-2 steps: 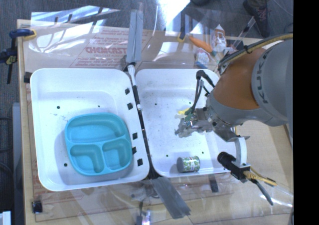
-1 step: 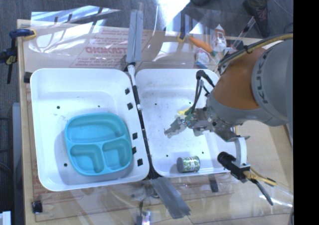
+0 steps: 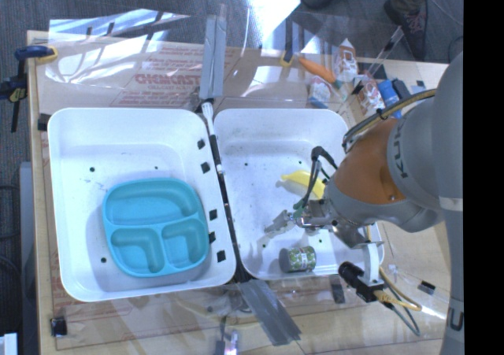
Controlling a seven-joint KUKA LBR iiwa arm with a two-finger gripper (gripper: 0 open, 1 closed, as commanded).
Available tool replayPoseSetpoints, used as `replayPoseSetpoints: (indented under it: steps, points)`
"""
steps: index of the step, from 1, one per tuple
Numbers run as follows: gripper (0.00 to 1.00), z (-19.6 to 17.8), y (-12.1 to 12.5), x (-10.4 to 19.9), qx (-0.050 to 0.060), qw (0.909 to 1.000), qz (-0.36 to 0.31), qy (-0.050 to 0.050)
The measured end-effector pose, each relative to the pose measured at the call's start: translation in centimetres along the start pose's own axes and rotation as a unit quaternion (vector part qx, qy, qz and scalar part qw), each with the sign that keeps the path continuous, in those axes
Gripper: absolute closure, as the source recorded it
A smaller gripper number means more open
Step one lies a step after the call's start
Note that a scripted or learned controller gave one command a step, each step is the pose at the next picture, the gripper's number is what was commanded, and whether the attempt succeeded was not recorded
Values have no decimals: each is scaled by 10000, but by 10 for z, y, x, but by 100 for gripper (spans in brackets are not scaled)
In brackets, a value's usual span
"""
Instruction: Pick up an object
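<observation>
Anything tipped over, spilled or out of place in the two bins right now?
One thing: the small can in the right bin lies on its side near the front wall, just below the gripper. No spill shows. The yellow object lies partly under the arm. The blue divided tray sits flat, slightly askew, in the left bin.

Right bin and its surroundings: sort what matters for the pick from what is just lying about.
For the pick:
- gripper, low in the right bin
- yellow object
- small can lying on its side

Lying about:
- blue divided tray in the left bin
- clutter on the bench beyond the bins
</observation>
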State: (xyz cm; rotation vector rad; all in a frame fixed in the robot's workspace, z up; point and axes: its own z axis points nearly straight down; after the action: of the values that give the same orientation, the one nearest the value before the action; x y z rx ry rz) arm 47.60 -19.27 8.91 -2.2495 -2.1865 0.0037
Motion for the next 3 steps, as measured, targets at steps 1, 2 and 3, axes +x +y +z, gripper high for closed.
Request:
replayPoseSetpoints:
  steps: [1,2,3]
  points:
    - [0,0,95,25,9,10000,80,0]
    - [0,1,4,50,20,10000,-49,7]
    - [100,-6,4,48,49,10000,-56,12]
